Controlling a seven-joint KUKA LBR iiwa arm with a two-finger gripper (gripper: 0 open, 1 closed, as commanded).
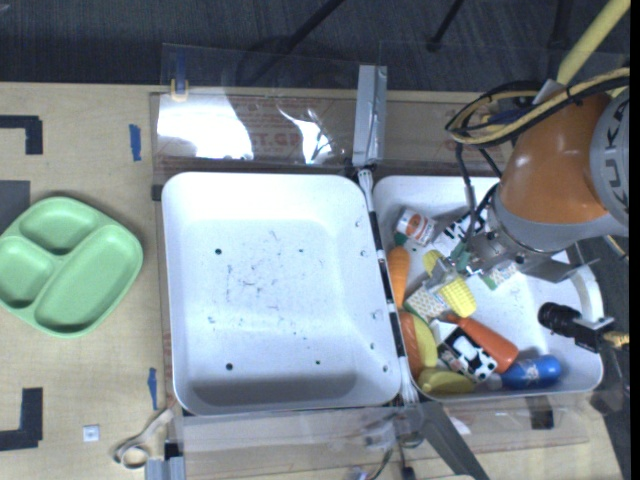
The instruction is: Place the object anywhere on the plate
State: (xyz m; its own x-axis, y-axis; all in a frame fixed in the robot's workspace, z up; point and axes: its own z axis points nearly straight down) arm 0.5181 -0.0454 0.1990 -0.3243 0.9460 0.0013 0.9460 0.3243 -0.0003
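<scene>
The green plate (pixel 68 265), divided into three compartments, is seen on the bench (pixel 80 128) at far left, well apart from both bins. The left bin (pixel 270 268) is noted between the plate and the right bin (pixel 585 368), with faint scuff marks on its floor. A jumble of toy items is crowded in the right bin's near left part: an orange carrot (pixel 398 273) against the dividing wall, a yellow corn cob (pixel 458 296) just beside it, a banana (pixel 425 343) lower down, a black-and-white piece (pixel 465 353) touching an orange cylinder (pixel 490 340), a blue item (pixel 530 371) near the front rim, and a small bottle (pixel 415 228) toward the back. Which of these is the object to be placed cannot be told; all are in the right bin, none on the plate. The arm (pixel 560 168) is reached in from the right, and the gripper (pixel 472 260) is held low over the pile, just above the corn cob. Whether the gripper is spread or pressed together cannot be told from this angle, and nothing is clearly seen pinched in it.
</scene>
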